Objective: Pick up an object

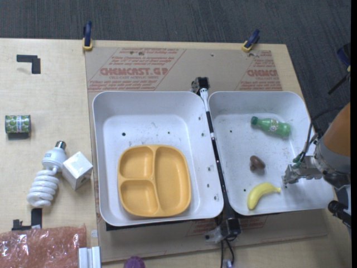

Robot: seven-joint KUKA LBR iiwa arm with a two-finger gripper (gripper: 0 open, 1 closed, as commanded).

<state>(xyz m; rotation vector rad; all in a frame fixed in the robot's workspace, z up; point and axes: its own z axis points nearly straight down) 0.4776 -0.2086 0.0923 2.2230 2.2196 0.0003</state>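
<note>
Pink bag point(42, 245): seen at the near left corner of the surface point(56, 110), cut by the frame edge; a small purple thing point(134, 262) is seen at the near edge, too cropped to be named.
Light bulb point(46, 175): a white spiral bulb is laid on the surface left of the bins, with a small white cube point(77, 170) touching or just beside it.
Yellow tray point(154, 180): a three-compartment tray is set in the left bin point(106, 149), toward its near side.
Banana point(262, 194): laid in the right bin point(234, 110) near its front wall, its stem end pointed toward the tool.
Tool point(291, 175): positioned low over the right side of the right bin, at the end of the arm point(337, 149) reaching in from the right; the banana's tip is just beside it, down and to the left, apart from it. Whether the fingers are apart or together cannot be told at this size; nothing is seen between them.
Brown object point(256, 162): a small dark lump is placed mid-bin, left of the tool and just beyond the banana.
Green bottle point(271, 125): laid on its side in the far part of the right bin, well apart from the tool.
Green can point(18, 125): laid on its side near the far left edge of the surface.
Clamps point(87, 36): two blue-and-yellow clamps are fixed on the far edge of the board under the bins.
</note>
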